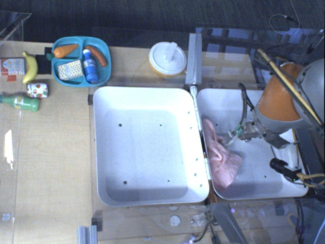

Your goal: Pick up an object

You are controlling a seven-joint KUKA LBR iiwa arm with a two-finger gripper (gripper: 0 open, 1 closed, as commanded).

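Pink cloth [221,156] lies crumpled in the right bin [264,184], just left of and below the gripper [238,134]. Gripper hovers low beside it; its opening I can't tell.

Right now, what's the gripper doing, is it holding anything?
Gripper: cannot be told whether open or closed; it sits in the right bin beside the pink cloth, with nothing visibly held.

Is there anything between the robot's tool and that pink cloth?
No: the camera view shows only bare white bin floor between the tool and the cloth.
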